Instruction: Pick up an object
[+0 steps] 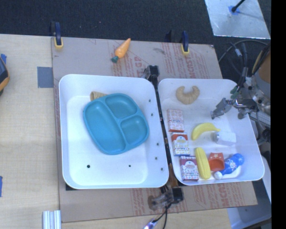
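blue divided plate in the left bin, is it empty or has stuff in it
Empty. The blue divided plate lies flat in the left bin, all three compartments showing bare blue. A tan object peeks out from behind its top edge.

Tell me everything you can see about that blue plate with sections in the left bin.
The sky-blue divided plastic plate has three compartments: one large on its left and two smaller on its right. It looks smooth and moulded, with rounded corners and raised rims. It lies flat, face up, turned at a slant, in the left shallow white bin. Its compartments hold nothing. A small tan cone-like piece peeks out from its upper edge.
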Controlling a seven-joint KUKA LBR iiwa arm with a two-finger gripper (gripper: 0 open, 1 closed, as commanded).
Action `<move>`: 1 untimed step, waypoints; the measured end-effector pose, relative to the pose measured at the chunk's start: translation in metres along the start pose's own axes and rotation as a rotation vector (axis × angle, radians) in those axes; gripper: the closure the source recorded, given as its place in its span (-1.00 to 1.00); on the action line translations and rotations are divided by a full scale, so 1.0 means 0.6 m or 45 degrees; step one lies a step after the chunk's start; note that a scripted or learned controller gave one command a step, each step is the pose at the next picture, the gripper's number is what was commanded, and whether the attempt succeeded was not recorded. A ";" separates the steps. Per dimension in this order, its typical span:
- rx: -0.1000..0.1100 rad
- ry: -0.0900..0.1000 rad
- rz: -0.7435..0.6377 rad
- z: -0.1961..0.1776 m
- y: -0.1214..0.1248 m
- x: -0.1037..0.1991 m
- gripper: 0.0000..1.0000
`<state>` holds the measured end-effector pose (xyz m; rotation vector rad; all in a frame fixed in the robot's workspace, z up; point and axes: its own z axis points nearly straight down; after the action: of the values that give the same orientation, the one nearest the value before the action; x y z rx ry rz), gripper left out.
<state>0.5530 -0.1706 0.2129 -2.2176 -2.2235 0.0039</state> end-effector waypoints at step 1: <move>0.004 0.001 -0.003 0.151 -0.016 0.058 -1.00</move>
<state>0.5432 -0.1359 0.1225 -2.2127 -2.2245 0.0063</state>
